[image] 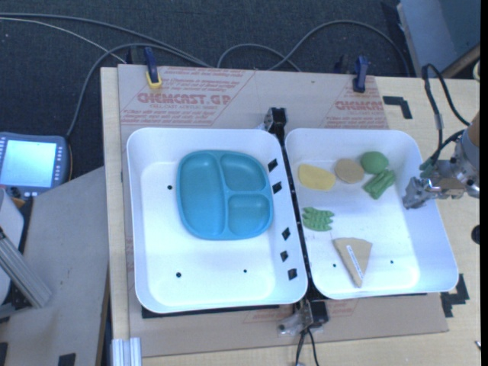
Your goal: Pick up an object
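The right bin (427,269) holds several toy foods. A yellow piece (316,177), a round tan piece (350,171) and a green broccoli-like piece (377,172) lie in a row near its far wall. A small green leafy piece (318,219) sits by the left wall, and a tan wedge (353,258) lies near the front. My gripper (420,191) hangs over the bin's right rim, just right of the broccoli-like piece and apart from it. I see nothing held in it.
The left bin (152,273) bears a blue divided plate (224,194). A black divider strip (287,204) runs between the bins. Clamps (152,73) pin the cardboard at the back, and cables trail behind. A tablet (30,162) sits at far left.
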